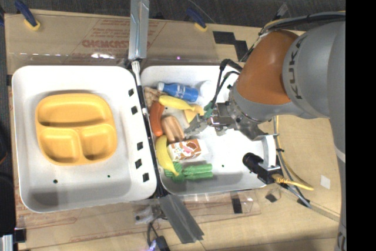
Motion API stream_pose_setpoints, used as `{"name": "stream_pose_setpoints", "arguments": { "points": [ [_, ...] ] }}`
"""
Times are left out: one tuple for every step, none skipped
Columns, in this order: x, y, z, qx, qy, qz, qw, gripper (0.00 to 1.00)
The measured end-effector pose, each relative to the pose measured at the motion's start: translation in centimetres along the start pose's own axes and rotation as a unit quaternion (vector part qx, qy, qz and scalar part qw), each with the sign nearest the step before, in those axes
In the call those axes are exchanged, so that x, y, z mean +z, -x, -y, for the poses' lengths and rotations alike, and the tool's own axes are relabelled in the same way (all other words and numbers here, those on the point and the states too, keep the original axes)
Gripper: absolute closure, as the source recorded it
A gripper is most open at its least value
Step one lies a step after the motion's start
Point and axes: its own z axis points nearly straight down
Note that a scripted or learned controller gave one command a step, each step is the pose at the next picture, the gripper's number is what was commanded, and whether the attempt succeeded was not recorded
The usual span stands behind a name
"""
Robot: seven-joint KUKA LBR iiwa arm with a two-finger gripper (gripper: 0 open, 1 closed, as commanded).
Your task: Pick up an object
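Camera view: you have the gripper (197,121) low over the right bin (235,170), at the inner edge of a pile of toy food packed against that bin's left wall. From this slant you cannot tell whether the gripper is released or clenched, nor whether it touches anything. Nearest its tip are the brown sausage (171,126) just to the left, the small printed carton (187,150) just below, and a yellow elongated piece (175,103) just above. Crowding these are a blue bottle (179,91) at the top of the pile, an orange-red piece (155,117) along the wall beside the sausage, a banana (163,156) curving down the wall by the carton's left side, and a green piece (197,171) at the bottom, touching the banana's end. The grey arm (270,76) with its orange band covers the bin's upper right corner. The left bin (23,126) holds a yellow divided tray (75,126), well apart from the gripper.
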Motion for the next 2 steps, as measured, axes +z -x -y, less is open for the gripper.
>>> {"name": "stream_pose_setpoints", "arguments": {
  "points": [
    [7.0,4.5,-6.4,-0.051,-0.001,0.0,0.9987,0.0],
    [10.2,2.7,-8.2,0.023,0.001,0.001,0.9997,0.0]
  ]
}}
